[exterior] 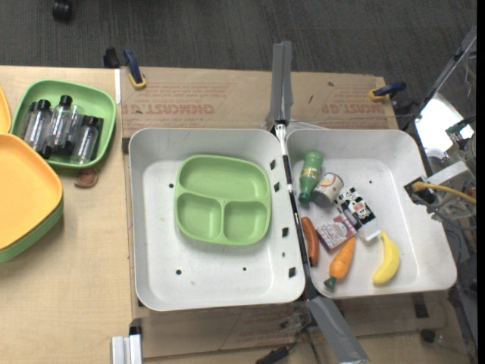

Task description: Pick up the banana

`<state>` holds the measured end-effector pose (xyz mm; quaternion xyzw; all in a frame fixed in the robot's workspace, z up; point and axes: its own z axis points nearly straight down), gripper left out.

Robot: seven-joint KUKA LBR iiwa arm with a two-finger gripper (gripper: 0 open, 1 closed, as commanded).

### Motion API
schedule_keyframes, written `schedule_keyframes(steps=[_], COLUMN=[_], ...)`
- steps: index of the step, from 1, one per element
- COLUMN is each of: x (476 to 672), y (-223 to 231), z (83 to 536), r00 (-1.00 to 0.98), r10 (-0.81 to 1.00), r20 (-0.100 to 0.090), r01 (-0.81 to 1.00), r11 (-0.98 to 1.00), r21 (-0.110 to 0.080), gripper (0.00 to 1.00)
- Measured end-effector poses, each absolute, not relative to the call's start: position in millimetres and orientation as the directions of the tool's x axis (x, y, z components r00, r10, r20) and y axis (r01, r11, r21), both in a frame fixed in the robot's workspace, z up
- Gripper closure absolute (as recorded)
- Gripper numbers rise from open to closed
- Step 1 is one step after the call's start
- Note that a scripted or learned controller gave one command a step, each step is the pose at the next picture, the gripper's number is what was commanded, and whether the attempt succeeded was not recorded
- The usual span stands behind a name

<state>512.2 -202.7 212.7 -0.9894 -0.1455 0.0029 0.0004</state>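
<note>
- Tabletop: bears two shallow white bins side by side. Left bin carries a green divided plate. Right bin carries all the small items.
- Arm: parts of the rig show at the right edge of the view, level with the right bin's far half. Pincer state: cannot tell from this view, so no grasp is assumed.
- Banana: lies flat in the right bin's near right corner, long axis running roughly far-to-near, curved, with bare bin floor on its right side and near end.
- Neighbours, larger to smaller: green bottle and small can sit well apart toward the bin's far left; black-and-white patterned box ends just beside the banana's far tip; carrot lies near the banana's left side, with a gap between.
- Judgement, step in hand: approach, not yet started.
- Judgement, how to do it well: descend over the banana's mid-body, close across its narrow width, and keep away from the far tip so the box is not caught.
- Risk: curved peel may roll or slip; the bin wall is close on the right.
</note>
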Motion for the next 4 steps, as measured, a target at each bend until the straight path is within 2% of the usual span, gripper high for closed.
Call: schedule_keyframes(steps=[1, 2, 3, 4], x=[476.1, 477.3, 476.6, 476.1], y=[-192.7, -158.0, -211.4, -216.5], z=[161.4, 163.2, 192.1, 157.7], r00=[0.949, 0.955, 0.955, 0.953], r10=[0.315, 0.295, 0.298, 0.304], r20=[-0.006, -0.005, -0.004, -0.006], r01=[0.315, 0.295, 0.298, 0.304], r11=[-0.949, -0.955, -0.955, -0.953], r21=[-0.004, -0.004, -0.002, -0.004], gripper=[1.00, 1.00, 1.00, 1.00])
